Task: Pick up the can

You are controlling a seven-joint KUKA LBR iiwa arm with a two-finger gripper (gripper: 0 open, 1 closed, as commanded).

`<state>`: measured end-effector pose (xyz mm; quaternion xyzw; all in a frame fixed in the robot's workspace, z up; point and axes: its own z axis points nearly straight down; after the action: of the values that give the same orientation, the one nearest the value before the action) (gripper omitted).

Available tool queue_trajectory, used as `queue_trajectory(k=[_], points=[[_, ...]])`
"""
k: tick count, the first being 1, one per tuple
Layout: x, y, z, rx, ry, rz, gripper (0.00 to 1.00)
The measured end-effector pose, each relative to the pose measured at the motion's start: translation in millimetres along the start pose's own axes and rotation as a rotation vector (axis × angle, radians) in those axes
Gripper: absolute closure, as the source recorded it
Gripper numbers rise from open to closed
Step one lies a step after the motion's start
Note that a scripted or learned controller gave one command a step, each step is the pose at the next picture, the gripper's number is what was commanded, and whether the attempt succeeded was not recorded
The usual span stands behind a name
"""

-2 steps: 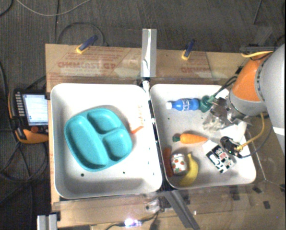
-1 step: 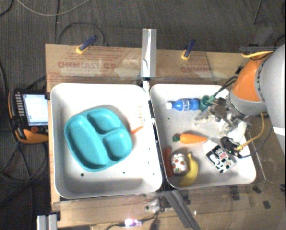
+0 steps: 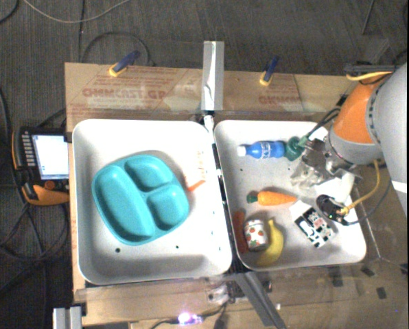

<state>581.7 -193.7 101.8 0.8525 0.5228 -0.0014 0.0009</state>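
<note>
The can (image 3: 256,234) is small, white with red spots, and stands in the right bin (image 3: 355,252) near its front left corner. It touches a yellow banana (image 3: 277,242) on its right. My gripper (image 3: 310,168) hangs over the back right part of that bin, well to the right of and behind the can. It is close to the green cap of a blue bottle (image 3: 265,149). Nothing shows in it.
An orange carrot (image 3: 276,198) lies between the gripper and the can. A reddish-brown piece (image 3: 239,221) lies by the right bin's left wall. The left bin (image 3: 88,252) holds a teal divided plate (image 3: 143,197) and a small orange bit (image 3: 195,183).
</note>
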Motion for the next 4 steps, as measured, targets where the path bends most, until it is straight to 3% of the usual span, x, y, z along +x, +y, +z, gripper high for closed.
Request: queue_trajectory(k=[1, 2, 3, 4], points=[[0.6, 32.3, -123.8, 0.004, -0.001, -0.071, 1.00], [0.4, 32.1, -123.5, 0.005, -0.003, -0.070, 0.00], [-10.6, 1.7, -26.8, 0.006, -0.002, 0.072, 0.00], [-9.6, 0.8, 9.2, 0.002, 0.018, 0.204, 0.00]])
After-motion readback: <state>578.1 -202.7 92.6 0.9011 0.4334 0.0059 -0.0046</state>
